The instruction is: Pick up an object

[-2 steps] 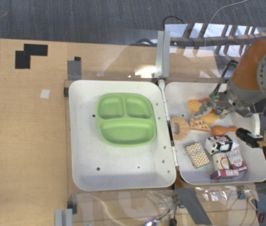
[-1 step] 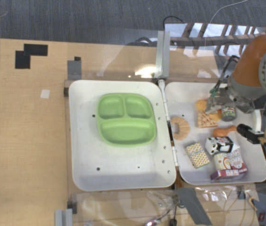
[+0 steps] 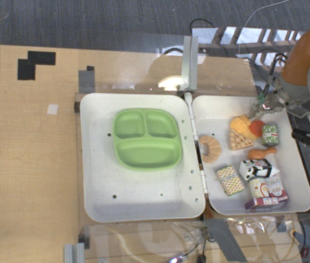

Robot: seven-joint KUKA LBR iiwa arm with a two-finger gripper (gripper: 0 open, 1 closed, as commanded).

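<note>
My biggest worry is the crowding in the right bin [image 3: 303,199], because nearly everything there sits touching or just beside a neighbour, so a descent aimed at one item could nudge another or trap two at once. Along the near edge lies a purple-edged carton [image 3: 267,192], with a black-and-white toy cow [image 3: 256,169] touching its far side and a small patterned packet [image 3: 230,180] just to the left; a pinch on the carton could drag the cow along. Further in, a doughnut [image 3: 210,148] rests against the wall shared with the left bin [image 3: 97,201], where that wall could block my approach. An orange carrot-like piece [image 3: 262,153] lies between the cow and a green can [image 3: 270,135], which could roll if I clip it. Beyond those, a waffle wedge [image 3: 241,141], a yellow piece [image 3: 240,125] and a red round item [image 3: 257,127] are bunched together near the far right corner, right under my gripper [image 3: 264,104], which hangs over that corner; I cannot tell its state, and nothing shows as held. The left bin carries a green divided tray [image 3: 147,138] at its middle, its compartments bare. No object is lifted yet.
</note>
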